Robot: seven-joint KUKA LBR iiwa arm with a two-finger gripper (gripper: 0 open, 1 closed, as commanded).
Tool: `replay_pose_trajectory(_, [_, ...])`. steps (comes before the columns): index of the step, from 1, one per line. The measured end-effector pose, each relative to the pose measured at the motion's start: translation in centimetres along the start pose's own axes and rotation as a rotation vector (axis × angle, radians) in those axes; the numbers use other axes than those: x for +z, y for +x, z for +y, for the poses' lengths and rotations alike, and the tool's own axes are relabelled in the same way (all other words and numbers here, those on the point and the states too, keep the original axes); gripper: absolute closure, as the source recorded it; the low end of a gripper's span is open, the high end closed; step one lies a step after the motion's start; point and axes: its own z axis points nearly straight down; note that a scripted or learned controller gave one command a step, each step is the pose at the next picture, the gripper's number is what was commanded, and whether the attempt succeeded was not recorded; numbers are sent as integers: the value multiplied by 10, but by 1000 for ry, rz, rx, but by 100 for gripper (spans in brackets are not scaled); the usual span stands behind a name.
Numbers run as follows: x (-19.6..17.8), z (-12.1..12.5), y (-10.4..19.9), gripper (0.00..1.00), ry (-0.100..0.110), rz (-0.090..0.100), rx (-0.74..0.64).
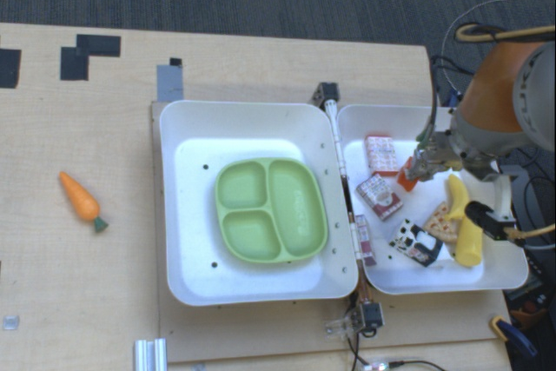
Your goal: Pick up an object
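Observation:
My gripper [422, 164] hangs low over the right bin [512, 274], near its back middle. A small orange-red object [407, 180] lies right at its lower left tip; contact cannot be made out. Left of it sit a pink and white box [380, 153] and a red and white packet [379, 195]. Toward the front of the same bin lie a yellow banana [466, 237], a pizza slice [442, 224] and a black and white toy [414, 242].
The left bin [178, 187] holds a green divided plate [270, 210]. An orange toy carrot [81, 198] lies on the bench far to the left. Cables and the arm's body crowd the right bin's right side.

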Motion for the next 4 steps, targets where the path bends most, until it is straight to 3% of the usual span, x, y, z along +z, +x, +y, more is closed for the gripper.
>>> replay_pose_trajectory(1, [0, 0, 0, 0, 0, 0, 0])
replay_pose_trajectory(2, [28, -74, 45, 0, -2, -1, 5])
replay_pose_trajectory(3, [15, -71, 47, 100, -9, 2, 2])
replay_pose_trajectory(4, [-67, -27, 99, 100, 13, 2, 1])
